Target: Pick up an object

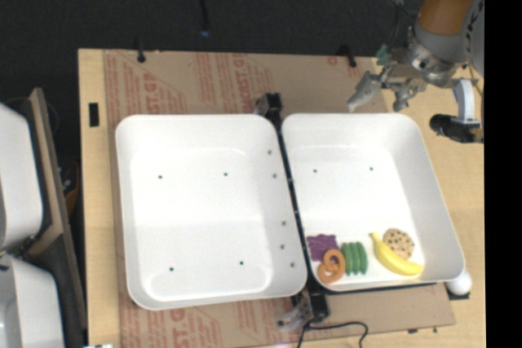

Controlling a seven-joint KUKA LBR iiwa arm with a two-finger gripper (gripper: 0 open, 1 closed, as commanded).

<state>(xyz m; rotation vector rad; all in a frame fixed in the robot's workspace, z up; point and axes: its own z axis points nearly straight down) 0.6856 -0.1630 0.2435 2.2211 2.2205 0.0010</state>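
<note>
1. I am seeing the gripper [381,96] hanging in the upper right of the frame, just past the far edge of the right bin [424,167]. Its fingers are spread apart and gripping nothing.
2. The toys are sitting in the lower right of the frame, in the right bin's near corner: a banana [396,258], a cookie [398,241], a green thing [355,257], an orange ring [332,266] and a purple thing [322,244].
3. The left bin [130,200] is sitting beside it on the counter [204,85].
</note>
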